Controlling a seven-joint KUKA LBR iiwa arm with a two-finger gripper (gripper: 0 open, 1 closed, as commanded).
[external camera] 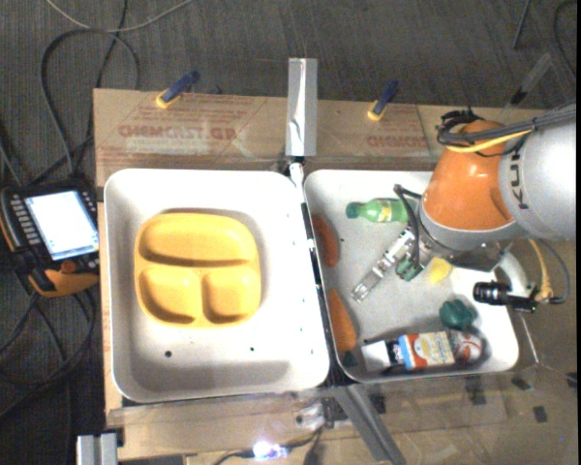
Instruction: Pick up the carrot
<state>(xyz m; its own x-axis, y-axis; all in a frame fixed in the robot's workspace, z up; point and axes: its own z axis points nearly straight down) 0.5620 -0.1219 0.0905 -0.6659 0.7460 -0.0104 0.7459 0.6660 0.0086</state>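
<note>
The grey arm with its orange wrist band (470,197) enters from the right, angled down-left; the metal 2-finger gripper (380,267) extends from below the band.

Big rounded grey arm link (552,177) with dark lettering, glossy orange dome-shaped band (470,187) just above the slim metallic two-finger gripper (382,269), yellow and black cables looping alongside.
</note>
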